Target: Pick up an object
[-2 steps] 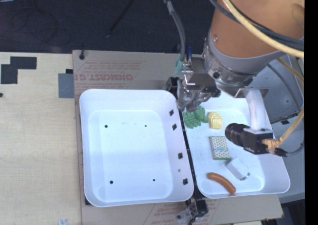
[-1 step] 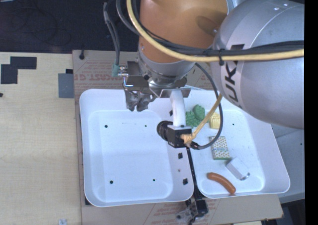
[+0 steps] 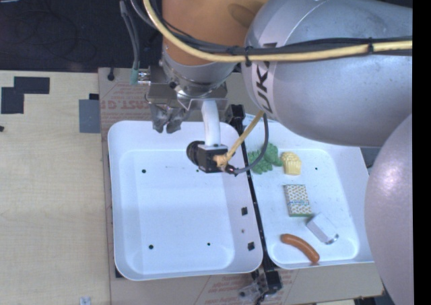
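Claw (image 3: 169, 122), grip state unclear, over left bin's (image 3: 175, 223) rim; slim curved orange sausage (image 3: 300, 248) apart.

There are two white bins (image 3: 128, 229). The loose things number one green leafy piece (image 3: 266, 159), one yellow lump (image 3: 291, 162), one patterned box (image 3: 297, 200), one grey block (image 3: 322, 228) and one orange sausage (image 3: 300, 248).

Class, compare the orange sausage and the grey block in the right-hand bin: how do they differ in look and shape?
The sausage is orange-red, the grey block pale. The sausage is long, thin and rounded, the grey block short and boxy. The sausage lies nearer the front rim than the grey block. Both lie in the right bin, slanted the same way.
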Robot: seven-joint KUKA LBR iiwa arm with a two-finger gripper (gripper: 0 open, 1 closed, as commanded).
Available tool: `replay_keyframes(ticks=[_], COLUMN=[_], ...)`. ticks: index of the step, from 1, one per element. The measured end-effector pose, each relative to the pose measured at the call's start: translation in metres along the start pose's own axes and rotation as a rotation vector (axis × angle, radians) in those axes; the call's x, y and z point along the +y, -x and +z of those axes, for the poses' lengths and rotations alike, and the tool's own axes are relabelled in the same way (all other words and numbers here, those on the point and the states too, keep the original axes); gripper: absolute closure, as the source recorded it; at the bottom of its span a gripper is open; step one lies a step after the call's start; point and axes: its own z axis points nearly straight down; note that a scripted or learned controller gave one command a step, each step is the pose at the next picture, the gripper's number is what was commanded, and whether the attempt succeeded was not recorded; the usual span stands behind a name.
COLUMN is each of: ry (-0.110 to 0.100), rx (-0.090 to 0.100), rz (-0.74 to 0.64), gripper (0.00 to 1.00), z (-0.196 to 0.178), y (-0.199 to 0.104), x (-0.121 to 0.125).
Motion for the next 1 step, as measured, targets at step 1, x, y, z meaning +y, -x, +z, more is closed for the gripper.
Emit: replay_keyframes(ticks=[1], ry=[-0.003], rx=[0.0], rz=[0.001], gripper=[1.0], z=[0.0131], y=[0.0012], x=[-0.0641])
